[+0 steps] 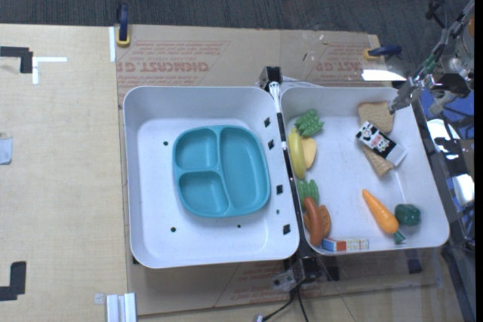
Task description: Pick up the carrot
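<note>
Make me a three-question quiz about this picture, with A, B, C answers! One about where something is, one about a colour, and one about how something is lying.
1. Where is the carrot?
A. on the blue plate
B. in the right bin
C. on the floor

2. What colour is the divided plate?
A. blue
B. red
C. yellow

3. How is the carrot placed?
A. standing upright
B. held between fingers
C. lying flat on the bin floor

Answers: 1 B, it lies in the right bin, beside a dark green vegetable. 2 A, the plate in the left bin is blue. 3 C, it rests on its side, nothing holding it.
</note>
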